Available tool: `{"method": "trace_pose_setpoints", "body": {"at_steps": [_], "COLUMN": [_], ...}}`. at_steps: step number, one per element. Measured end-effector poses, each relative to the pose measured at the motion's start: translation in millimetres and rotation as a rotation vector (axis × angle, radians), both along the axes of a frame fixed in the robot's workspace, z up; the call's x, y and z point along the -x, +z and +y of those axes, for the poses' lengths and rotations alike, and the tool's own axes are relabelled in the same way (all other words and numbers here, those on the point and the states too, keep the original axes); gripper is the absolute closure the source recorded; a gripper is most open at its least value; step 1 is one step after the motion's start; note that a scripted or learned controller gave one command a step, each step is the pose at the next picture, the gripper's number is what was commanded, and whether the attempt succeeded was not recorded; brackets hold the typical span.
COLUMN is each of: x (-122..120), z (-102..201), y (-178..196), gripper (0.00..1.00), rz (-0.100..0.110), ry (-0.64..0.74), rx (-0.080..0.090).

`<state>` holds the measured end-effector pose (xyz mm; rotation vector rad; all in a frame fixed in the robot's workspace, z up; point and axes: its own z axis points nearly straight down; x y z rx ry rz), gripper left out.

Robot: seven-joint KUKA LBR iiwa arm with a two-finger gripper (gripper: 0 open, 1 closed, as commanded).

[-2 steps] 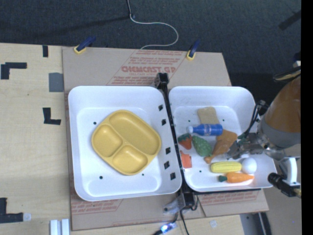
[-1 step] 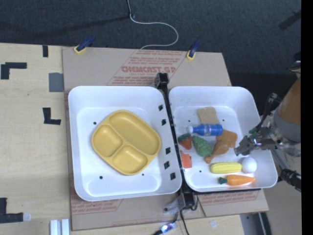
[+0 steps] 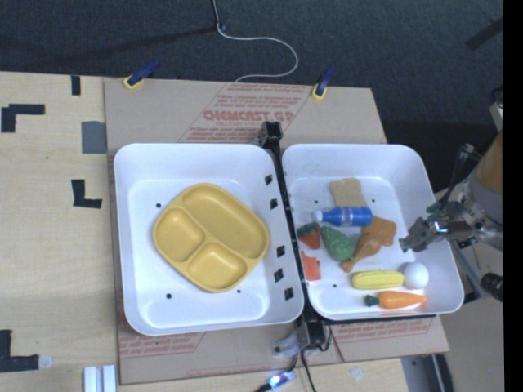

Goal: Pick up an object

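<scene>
Orange carrot (image 3: 395,300) lies lowest; cardboard (image 3: 245,104) reads "CHEMCAST GP"; claw (image 3: 418,233) spread, holding nothing.

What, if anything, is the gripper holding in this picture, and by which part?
Nothing. The gripper hovers at the right rim of the right bin, just above the white egg, with no object between its fingers.

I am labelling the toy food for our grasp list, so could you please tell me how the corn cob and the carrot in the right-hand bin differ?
The corn cob is yellow and blunt at both ends; the carrot is orange and tapers, with a green tip on its left end. The corn cob lies further from the bin's near wall, the carrot right against it. Both lie roughly level, lengthwise across the right bin, one just above the other.
</scene>
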<state>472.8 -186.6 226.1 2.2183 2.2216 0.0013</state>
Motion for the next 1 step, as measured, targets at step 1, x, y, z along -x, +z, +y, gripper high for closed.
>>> {"method": "trace_pose_setpoints", "body": {"at_steps": [1], "x": [-7.2], "z": [49.4], "y": [-6.9], "gripper": [1.00], "rz": [0.004], "ry": [0.004], "rx": [-0.002]}}
